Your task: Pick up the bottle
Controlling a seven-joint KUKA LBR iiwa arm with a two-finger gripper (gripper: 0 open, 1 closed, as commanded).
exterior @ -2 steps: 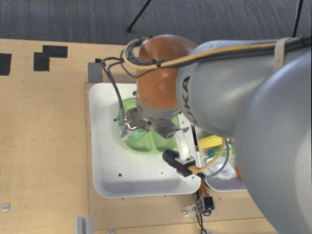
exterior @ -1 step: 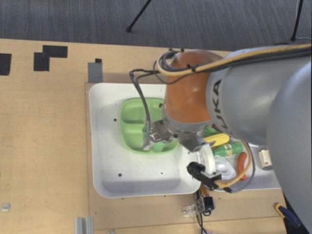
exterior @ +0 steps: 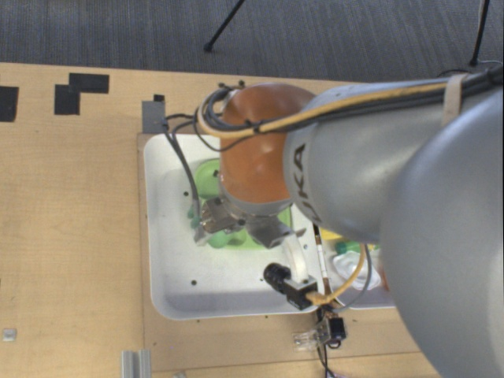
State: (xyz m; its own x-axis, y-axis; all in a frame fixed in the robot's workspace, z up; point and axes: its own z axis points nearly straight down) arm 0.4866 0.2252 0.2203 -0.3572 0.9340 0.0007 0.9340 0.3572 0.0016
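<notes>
A light green object, which looks like the bottle [exterior: 207,177], lies in the left white bin [exterior: 169,282]. Most of it is hidden under the arm's wrist. One green part shows at the wrist's upper left, and another green patch pokes out below it. My gripper [exterior: 238,228] hangs directly over this green object, low in the bin, and its grey metal body covers the object's middle. The orange band [exterior: 256,144] and the wide grey arm block the view of the contact.
The left bin's floor is bare white at its left and front. A sliver of the right bin [exterior: 350,268] shows under the arm, with small green and yellow items in it. Black cables [exterior: 183,160] loop off the wrist over the bin's back edge. Tan bench surrounds the bins.
</notes>
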